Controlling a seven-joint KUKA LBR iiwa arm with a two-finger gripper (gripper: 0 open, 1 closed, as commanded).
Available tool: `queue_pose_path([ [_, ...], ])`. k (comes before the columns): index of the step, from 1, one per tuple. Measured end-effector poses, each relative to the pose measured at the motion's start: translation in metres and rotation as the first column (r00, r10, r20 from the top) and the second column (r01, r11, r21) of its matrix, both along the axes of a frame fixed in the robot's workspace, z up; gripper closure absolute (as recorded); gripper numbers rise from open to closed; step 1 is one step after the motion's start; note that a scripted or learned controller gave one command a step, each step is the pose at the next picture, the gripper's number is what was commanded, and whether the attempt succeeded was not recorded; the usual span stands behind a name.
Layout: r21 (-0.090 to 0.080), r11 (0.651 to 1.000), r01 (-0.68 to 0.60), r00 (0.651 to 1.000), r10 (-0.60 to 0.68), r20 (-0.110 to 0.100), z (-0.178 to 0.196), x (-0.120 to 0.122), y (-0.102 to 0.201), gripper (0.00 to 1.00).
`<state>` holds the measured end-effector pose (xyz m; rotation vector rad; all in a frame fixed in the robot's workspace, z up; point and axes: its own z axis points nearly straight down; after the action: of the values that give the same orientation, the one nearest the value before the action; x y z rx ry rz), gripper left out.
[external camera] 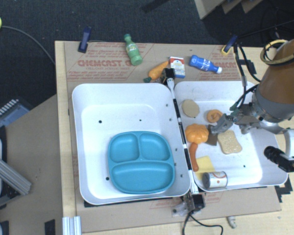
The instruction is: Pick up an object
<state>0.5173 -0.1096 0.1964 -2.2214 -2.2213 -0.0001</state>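
I see the gripper (219,126) low in the right bin (264,173), arm coming in from the right side. Can't tell whether it's released or clenched (fingers are a dark blur from up here), and nothing is visibly between them, so no grasp I can confirm.

Using the gripper as my ref point: orange pepper-like toy (196,133) sits just left of it, touching or nearly so. Small brown cookie (214,115) just above it. Tan round piece (190,108) up and to the left. Toast slice (230,142) just below-right, lying flat on the bin floor. Carrot (192,158) below-left, along the bin's left wall, w/ a yellow cheese wedge (204,164) beside it. Silver can (215,180) further below, on its side near the front rim.

Well left of the gripper, the left bin (88,106) holds a blue divided plate (141,161). Far above, outside the bins, on the board: green bottle (133,50), blue bottle (205,64), small carton (177,66).
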Motion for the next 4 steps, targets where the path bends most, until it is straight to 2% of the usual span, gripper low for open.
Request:
queue_pose_path([
  [1,-0.001,1.0,0.0,1.0,0.0,0.001,-0.112,0.053,-0.015,0.0],
  [2,-0.012,1.0,0.008,1.0,-0.008,0.008,-0.11,0.026,0.003,0.0],
  [3,-0.001,1.0,0.0,1.0,0.0,0.001,-0.112,0.07,-0.009,0.0],
  [4,0.0,1.0,0.001,1.0,-0.001,-0.001,-0.112,0.015,0.004,0.0],
])
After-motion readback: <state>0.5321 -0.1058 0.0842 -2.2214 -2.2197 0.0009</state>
